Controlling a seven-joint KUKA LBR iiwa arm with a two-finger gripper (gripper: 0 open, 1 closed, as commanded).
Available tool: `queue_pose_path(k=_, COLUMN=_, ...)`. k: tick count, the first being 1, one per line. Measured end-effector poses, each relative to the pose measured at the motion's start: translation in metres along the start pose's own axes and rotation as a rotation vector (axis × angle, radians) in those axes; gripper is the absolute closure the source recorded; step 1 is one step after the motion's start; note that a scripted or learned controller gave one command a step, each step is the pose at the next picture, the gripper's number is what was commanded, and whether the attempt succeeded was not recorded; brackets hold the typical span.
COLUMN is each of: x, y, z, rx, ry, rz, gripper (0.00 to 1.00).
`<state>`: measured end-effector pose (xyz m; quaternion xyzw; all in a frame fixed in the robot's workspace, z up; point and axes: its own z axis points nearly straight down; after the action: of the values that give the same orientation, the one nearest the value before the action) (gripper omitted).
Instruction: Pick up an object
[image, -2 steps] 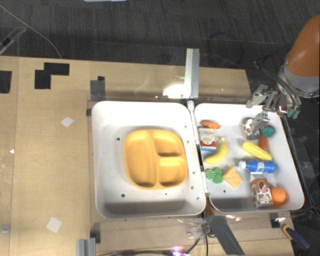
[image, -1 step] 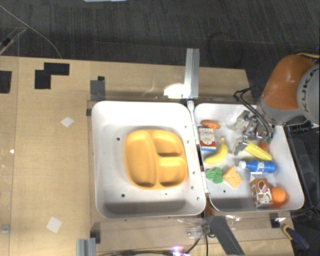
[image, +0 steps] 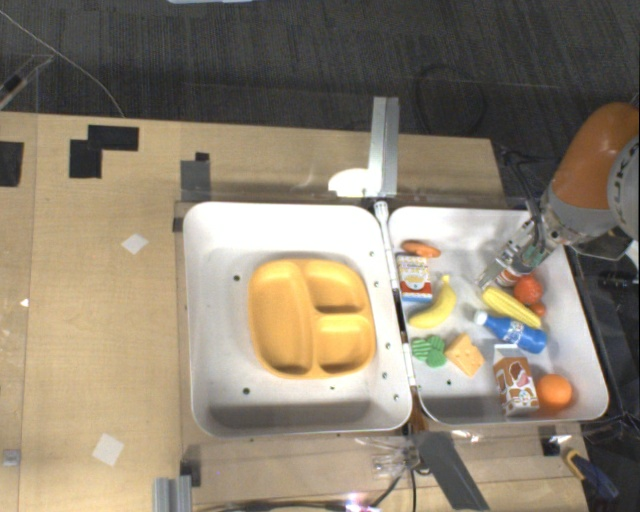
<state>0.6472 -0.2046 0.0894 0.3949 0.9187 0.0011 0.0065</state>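
Note:
The right bin holds several toy foods. A milk carton, a banana, a green piece and a cheese wedge lie on its left side. A yellow corn cob, a red tomato, a blue bottle, a brown carton and an orange lie on its right side. My gripper is low over the bin's upper right, just above the corn and tomato, with a small red-and-white item right beneath its tip.
The left bin holds a yellow divided plate. An orange carrot-like piece lies near the right bin's top left. A metal post rises behind the divider between the bins. The arm's orange band hangs over the right bin's far corner.

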Motion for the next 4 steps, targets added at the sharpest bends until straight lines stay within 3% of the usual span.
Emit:
queue_pose_path(k=1, x=-0.002, y=0.004, z=-0.015, rx=-0.006, ry=-0.011, rz=-0.010, gripper=1.00)
queue_pose_path(k=2, x=0.019, y=-0.013, z=-0.094, rx=-0.002, ry=-0.003, rz=0.096, gripper=1.00)
queue_pose_path(k=3, x=0.088, y=-0.097, z=-0.109, rx=0.004, ry=0.004, rz=0.178, gripper=1.00)
queue_pose_path(k=4, x=0.104, y=-0.114, z=-0.032, rx=-0.004, ry=-0.009, rz=0.055, gripper=1.00)
